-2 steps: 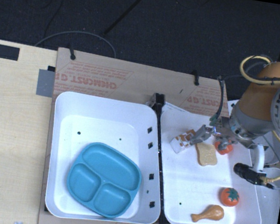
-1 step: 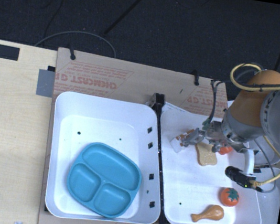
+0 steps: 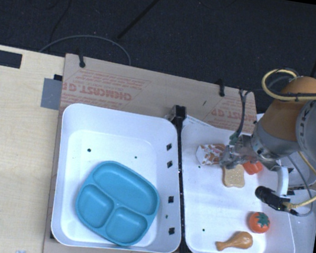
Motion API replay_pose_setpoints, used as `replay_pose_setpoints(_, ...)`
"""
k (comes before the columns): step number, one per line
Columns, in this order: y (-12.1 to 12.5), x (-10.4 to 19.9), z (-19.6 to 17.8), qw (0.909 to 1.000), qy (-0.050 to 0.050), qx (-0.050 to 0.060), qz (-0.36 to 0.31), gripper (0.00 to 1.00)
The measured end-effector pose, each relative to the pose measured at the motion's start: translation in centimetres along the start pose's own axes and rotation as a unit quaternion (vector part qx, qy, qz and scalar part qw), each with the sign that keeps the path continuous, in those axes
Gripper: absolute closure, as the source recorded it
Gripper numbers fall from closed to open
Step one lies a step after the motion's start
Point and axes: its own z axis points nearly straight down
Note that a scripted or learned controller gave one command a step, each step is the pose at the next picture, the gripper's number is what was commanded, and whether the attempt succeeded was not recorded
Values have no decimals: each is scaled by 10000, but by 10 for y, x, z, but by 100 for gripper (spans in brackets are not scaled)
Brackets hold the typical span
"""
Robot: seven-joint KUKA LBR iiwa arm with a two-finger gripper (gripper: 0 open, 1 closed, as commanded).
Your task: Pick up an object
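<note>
In the camera view, we see the gripper (image 3: 234,156) low over the far part of the right bin (image 3: 209,212), with the arm coming in from the right. Whether it is spread or closed we cannot tell, as the wrist hides it from above, and nothing shows between its tips.

Nearest to it are a pale patterned piece (image 3: 209,154) just to its left, a toy bread slice (image 3: 234,178) just on its near side, and a small red piece (image 3: 252,167) to its right. We cannot say whether it touches any of them. A toy tomato (image 3: 259,222) and a toy drumstick (image 3: 235,241) lie well apart at the near right. The left bin (image 3: 86,126) holds a blue divided plate (image 3: 116,202).

We judge the bread slice the likeliest target. Three things crowd there, so we would centre squarely over one, descend straight, close across its narrow side, and lift slowly to check the hold.
</note>
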Motion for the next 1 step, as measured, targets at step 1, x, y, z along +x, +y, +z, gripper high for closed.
replay_pose_setpoints(1,-2,1,-61,10000,-17,54,-7,100)
